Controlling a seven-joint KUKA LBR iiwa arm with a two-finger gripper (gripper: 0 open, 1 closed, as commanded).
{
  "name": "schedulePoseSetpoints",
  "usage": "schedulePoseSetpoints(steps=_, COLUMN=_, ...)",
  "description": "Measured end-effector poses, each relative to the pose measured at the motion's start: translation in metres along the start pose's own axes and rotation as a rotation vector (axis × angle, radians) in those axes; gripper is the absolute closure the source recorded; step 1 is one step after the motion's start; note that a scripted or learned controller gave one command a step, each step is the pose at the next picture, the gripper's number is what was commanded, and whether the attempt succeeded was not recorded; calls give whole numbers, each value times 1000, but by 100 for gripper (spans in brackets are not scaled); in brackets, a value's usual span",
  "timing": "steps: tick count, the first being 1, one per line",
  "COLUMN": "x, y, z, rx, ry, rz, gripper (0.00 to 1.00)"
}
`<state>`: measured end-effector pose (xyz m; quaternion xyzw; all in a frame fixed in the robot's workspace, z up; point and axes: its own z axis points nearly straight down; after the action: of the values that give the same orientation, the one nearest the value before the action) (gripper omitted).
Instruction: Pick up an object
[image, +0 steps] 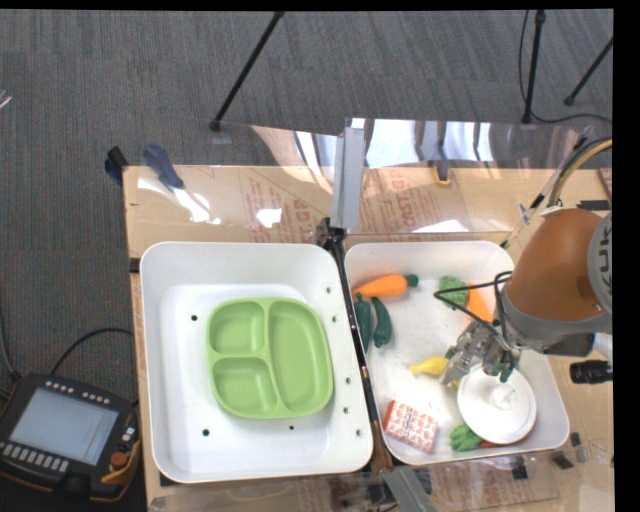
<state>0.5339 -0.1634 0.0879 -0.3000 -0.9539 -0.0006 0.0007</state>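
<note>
No object sits between the gripper (478, 357) fingers, whose spread cannot be judged. It hangs low in the right bin (400, 252), just beside a yellow piece (431, 367) and a white plate (497, 408). Near them lie a carrot (384, 286), green pods (372, 321) and an orange packet (411, 425). The left bin (165, 300) holds a green tray (270, 358).

The arm (560, 280) hides part of a carrot (482, 300).
</note>
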Motion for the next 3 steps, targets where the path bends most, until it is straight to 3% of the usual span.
schedulePoseSetpoints(steps=1, x=0, y=0, z=1, rx=0, ry=1, rz=-1, gripper=0)
schedulePoseSetpoints(steps=2, x=23, y=87, z=1, rx=-3, ry=1, rz=-34, gripper=0)
schedulePoseSetpoints(steps=3, x=-59, y=80, z=0, rx=0, ry=-4, rz=42, gripper=0)
